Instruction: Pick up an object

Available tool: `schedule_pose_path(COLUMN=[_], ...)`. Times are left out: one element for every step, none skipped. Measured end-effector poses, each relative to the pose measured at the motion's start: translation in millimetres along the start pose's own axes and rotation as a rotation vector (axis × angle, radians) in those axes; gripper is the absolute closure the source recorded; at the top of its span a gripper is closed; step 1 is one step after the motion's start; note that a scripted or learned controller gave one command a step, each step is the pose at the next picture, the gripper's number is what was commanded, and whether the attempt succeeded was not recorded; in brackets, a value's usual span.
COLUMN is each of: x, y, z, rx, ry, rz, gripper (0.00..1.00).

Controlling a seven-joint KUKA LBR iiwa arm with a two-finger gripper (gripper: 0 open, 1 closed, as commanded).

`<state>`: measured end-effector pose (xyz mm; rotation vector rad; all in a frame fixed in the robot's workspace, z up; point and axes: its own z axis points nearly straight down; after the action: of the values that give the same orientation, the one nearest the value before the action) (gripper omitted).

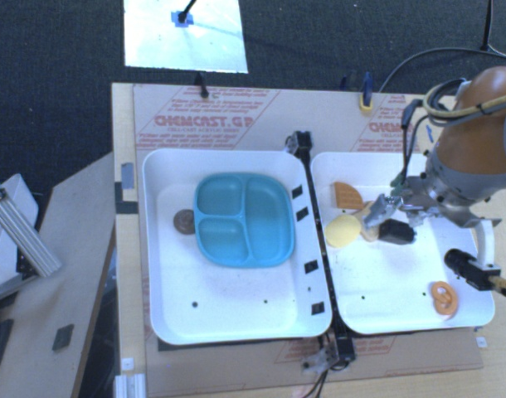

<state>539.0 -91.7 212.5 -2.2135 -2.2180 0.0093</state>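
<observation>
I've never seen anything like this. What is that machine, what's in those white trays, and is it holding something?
This is one photo from a camera fixed above a bench, looking down at a slant. The grey and orange shape on the right is a robot arm. Its gripper, the part that grabs, is low over the right bin. That bin holds a pale yellow ball, a tan wedge, an orange pretzel-shaped piece and a small black object right by the gripper. The left bin holds a blue divided plate with a small brown disc beside it. I cannot tell whether the gripper holds anything.

Gripper (376, 215) just beside yellow ball (343, 230)
</observation>
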Motion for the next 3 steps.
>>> schedule_pose_path(x=[0.1, 0.4, 1.0], y=[2.5, -6.1, -6.7], z=[-5.4, 41.8, 105.0], rx=[-0.011, -0.007, -0.005], ry=[-0.001, 0.000, 0.000], rz=[-0.002, 0.001, 0.002], gripper=[0.00, 0.00, 0.00])
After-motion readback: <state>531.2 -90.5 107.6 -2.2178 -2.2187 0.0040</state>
